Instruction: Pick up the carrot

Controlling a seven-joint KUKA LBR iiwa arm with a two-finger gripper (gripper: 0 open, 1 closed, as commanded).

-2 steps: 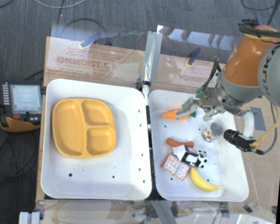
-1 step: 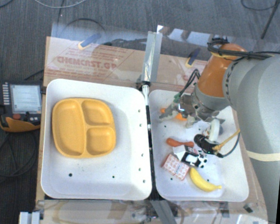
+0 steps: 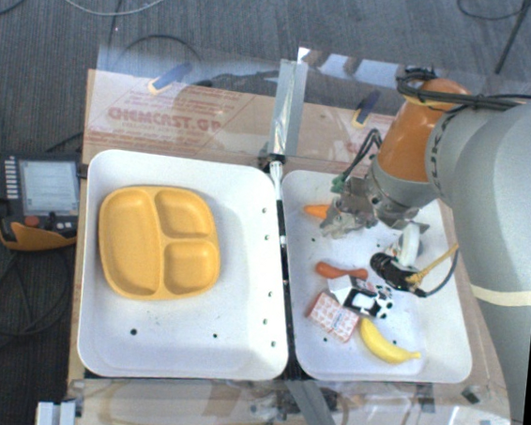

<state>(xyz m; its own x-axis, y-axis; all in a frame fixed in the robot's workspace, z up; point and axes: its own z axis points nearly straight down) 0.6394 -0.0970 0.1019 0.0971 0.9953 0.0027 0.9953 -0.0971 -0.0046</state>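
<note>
At the far-left corner of the right bin (image 3: 438, 362), the tool (image 3: 342, 220) sits just beside the carrot (image 3: 316, 211); whether it is apart or together, you cannot tell. Expect a light, stiff, smooth carrot: grip it mid-length, across its width.

Single fixed camera above bench (image 3: 199, 124), slanted down, both bins (image 3: 233, 345) visible.
</note>
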